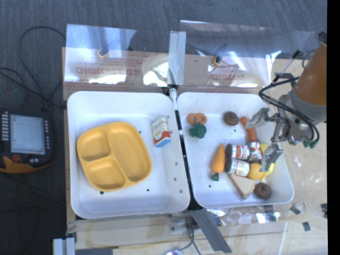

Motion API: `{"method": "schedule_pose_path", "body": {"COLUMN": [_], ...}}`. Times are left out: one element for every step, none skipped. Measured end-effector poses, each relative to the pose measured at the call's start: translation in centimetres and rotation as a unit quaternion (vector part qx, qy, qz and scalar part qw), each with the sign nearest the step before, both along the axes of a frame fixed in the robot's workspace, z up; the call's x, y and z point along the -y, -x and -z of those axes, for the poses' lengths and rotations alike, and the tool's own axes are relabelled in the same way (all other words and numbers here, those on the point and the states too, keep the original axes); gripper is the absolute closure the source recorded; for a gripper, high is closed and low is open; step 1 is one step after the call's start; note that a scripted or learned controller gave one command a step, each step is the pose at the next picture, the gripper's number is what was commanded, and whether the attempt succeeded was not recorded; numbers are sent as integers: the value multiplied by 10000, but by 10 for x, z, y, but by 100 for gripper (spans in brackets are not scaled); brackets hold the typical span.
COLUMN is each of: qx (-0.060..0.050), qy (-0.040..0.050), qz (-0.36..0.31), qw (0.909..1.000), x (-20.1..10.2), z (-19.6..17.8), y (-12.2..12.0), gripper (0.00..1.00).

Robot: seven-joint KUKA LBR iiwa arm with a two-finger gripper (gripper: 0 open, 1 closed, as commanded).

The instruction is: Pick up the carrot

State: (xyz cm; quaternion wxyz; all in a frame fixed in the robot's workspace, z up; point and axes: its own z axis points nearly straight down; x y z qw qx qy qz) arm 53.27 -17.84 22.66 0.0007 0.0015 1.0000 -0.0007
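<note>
The carrot (218, 159) lies in the right bin (204, 195), left of centre, just beside two small bottles (241, 160) on its right. The jaws (267, 137) hang over the bin's right side, well apart from the carrot, with the bottles between them. Their two fingers (274, 154) stand spread, one near the bin's upper right and the other down by a yellow item (258, 170), and nothing sits between them. The carrot's long axis runs nearly up and down the view, tilted slightly: the broad end points to the far rim, the narrow end with a green tip to the near rim. A broccoli (198, 131) and a pretzel (196, 118) lie above it, a sandwich wedge (241, 185) below right. The arm (313, 84) is cut off at the view's right edge. A small orange thing (250, 134) is partly hidden behind the upper finger, and what it is cannot be told. The left bin (79, 195) holds a yellow tray (112, 155) and a small carton (161, 131). Glare on clear panels behind the bins blurs the desk (313, 195) there.
</note>
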Motion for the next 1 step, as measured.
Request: {"method": "schedule_pose_path", "body": {"qx": [-57], "qy": [-29], "qz": [-106], "qw": [9999], "x": [-83], "z": [105], "y": [21], "gripper": [0]}}
